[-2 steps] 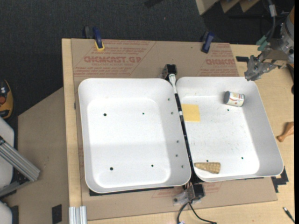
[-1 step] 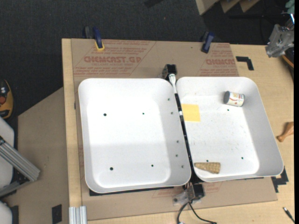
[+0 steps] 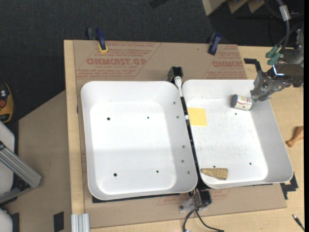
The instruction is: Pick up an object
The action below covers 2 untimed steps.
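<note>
The gripper [image 3: 261,94] hangs over the right bin [image 3: 270,144]; its grip state cannot be told. Just left of it lies a small grey-capped bottle [image 3: 241,102], with a yellow card [image 3: 197,116] farther left.

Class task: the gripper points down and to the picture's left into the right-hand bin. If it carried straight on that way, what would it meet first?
Probably the small grey-and-white cylinder, lying just beside the gripper in the right bin; depth is unclear.

The tool [image 3: 261,92] is dark grey metal on a boxy grey block, with green fittings and black cables looping above.
</note>
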Each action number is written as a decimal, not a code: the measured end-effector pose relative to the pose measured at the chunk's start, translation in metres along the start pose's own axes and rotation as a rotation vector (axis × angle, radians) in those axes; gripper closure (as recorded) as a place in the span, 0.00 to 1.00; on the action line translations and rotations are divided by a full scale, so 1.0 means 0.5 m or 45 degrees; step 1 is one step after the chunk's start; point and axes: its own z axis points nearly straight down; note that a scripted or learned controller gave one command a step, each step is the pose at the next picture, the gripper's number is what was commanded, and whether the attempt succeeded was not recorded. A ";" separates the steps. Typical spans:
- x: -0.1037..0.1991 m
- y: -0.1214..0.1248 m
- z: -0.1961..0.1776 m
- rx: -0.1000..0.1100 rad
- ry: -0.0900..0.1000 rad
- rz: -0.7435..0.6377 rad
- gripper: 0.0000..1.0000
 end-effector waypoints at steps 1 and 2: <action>0.087 0.006 -0.156 -0.023 -0.002 -0.001 1.00; 0.150 0.006 -0.146 -0.010 -0.002 0.002 1.00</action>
